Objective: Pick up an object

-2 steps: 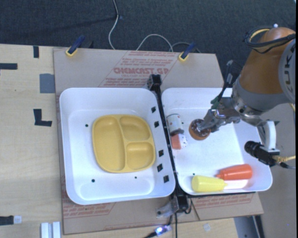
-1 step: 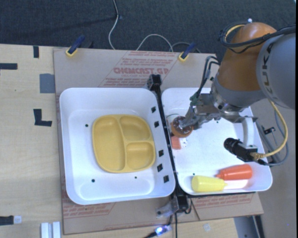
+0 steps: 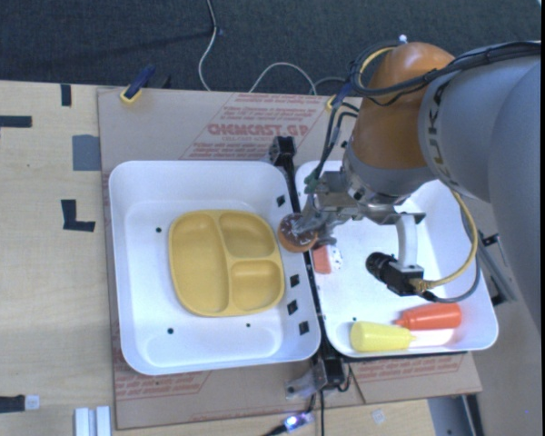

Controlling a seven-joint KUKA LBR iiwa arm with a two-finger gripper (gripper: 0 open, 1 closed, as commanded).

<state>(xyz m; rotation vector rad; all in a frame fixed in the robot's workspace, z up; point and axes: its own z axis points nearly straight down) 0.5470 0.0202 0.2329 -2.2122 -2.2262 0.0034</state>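
Note:
My gripper [image 3: 302,228] hangs low over the divide between the two bins, at the left edge of the right bin [image 3: 454,209]. A small round brown object [image 3: 295,237] sits right at its tip, partly covered by it. Whether that object is held or just lies beneath is unclear. Just below the gripper, a small orange-red piece [image 3: 322,261] lies on the right bin's floor. An orange object [image 3: 430,316] and a yellow object [image 3: 379,336] lie along that bin's front wall.
A yellow divided tray [image 3: 225,262] lies in the middle of the left bin [image 3: 132,243]. A black part with a yellow cable [image 3: 392,273] hangs from the arm over the right bin. The big orange-banded arm body [image 3: 401,121] covers the right bin's back.

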